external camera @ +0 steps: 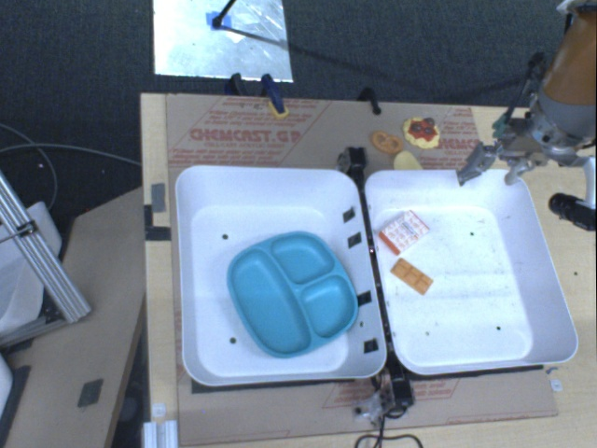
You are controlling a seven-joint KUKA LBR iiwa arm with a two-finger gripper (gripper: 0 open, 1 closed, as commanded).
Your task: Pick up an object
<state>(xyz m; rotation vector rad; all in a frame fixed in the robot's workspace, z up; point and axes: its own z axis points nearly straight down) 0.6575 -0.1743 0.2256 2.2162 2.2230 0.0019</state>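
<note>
In the right bin [522, 278] lie a small red-and-white packet [404, 231] and, just below it, an orange cracker-like piece [411, 275]. A blue divided plate [293, 292] rests in the left bin [210, 213]. My gripper [492, 166] hangs over the far right corner of the right bin, well right of and above the packet. Its two fingers stand spread apart with nothing between them.
Behind the bins, on the cardboard, sit several small toy foods: an orange piece [386, 142], a red-topped round one [422, 132] and a pale one [407, 161]. A blue and yellow clamp [273, 97] holds the board's far edge. A metal frame [33, 250] stands at left.
</note>
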